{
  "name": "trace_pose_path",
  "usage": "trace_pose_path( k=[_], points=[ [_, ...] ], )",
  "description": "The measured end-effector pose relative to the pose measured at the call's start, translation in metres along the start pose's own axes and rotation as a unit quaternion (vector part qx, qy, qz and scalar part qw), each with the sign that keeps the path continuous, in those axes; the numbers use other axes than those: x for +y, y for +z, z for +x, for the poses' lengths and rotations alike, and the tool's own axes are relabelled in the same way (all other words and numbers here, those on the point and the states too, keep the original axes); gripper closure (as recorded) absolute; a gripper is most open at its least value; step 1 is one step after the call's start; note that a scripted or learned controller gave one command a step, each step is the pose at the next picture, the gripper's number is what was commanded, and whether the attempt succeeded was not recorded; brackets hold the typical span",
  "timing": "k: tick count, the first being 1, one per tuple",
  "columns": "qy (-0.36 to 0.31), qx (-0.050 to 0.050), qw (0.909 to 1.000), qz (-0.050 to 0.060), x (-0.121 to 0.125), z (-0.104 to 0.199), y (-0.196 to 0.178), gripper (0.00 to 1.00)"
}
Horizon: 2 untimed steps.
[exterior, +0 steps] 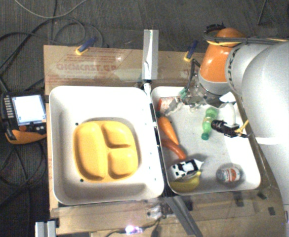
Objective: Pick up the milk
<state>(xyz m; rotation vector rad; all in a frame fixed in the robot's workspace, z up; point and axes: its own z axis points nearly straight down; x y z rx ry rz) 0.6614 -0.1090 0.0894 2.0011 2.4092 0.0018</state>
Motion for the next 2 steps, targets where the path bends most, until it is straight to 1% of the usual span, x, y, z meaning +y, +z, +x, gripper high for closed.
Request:
trace_pose_path(
  k=[1, 2],
  points=[
    [-0.046, -0.001, 0.9990, 0.000, 0.0020, 0.0009, 0.0001, 0.00],
    [-0.046, -0.001, 0.9990, 0.000, 0.0021, 0.0010, 0.0000, 0.00]
  ],
)
